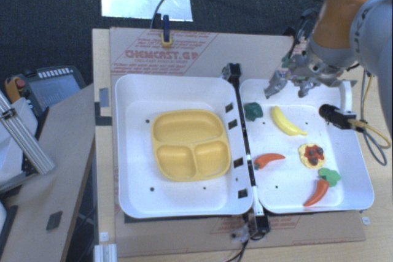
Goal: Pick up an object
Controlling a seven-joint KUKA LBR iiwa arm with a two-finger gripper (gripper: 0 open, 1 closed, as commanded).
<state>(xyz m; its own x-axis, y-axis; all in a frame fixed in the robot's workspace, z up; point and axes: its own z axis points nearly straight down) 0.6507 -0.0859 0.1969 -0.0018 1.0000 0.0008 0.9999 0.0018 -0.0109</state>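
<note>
My gripper (288, 89) hangs over the far edge of the right bin (362, 193), its two fingers spread apart with nothing between them. Just below it lie a yellow banana (287, 121) and a small dark green piece (253, 110). Nearer the front are a red chili (268, 160), a round yellow pizza slice with red spots (312, 154), and an orange carrot with a green top (320, 188).
The left bin (132, 132) holds a yellow divided tray (187, 144). A black divider strip (241, 132) runs between the two bins. The arm reaches in from the upper right over the right bin's far corner.
</note>
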